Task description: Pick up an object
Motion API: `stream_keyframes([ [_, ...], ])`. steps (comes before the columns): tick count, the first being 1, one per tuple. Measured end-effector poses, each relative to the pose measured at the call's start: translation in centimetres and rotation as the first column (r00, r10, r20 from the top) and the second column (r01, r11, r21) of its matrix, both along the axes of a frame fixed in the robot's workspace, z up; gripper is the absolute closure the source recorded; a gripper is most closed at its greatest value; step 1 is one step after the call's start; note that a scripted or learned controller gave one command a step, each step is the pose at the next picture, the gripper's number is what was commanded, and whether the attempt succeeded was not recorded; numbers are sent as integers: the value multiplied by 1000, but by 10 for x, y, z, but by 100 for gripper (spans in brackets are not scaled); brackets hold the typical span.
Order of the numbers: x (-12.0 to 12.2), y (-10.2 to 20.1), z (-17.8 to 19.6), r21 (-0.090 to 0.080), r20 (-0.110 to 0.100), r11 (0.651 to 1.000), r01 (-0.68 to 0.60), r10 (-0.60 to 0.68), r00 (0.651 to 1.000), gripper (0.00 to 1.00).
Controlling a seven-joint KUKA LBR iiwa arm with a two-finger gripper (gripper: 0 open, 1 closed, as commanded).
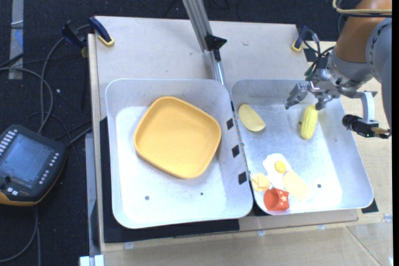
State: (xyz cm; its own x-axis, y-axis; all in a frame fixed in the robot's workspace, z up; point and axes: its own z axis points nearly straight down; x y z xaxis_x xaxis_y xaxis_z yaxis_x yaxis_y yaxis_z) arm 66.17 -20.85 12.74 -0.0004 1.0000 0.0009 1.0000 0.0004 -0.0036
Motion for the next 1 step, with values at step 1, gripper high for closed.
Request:
stream_keyframes([
  [1,3,-1,-17,-4,12,1000,0,0,1000,0],
])
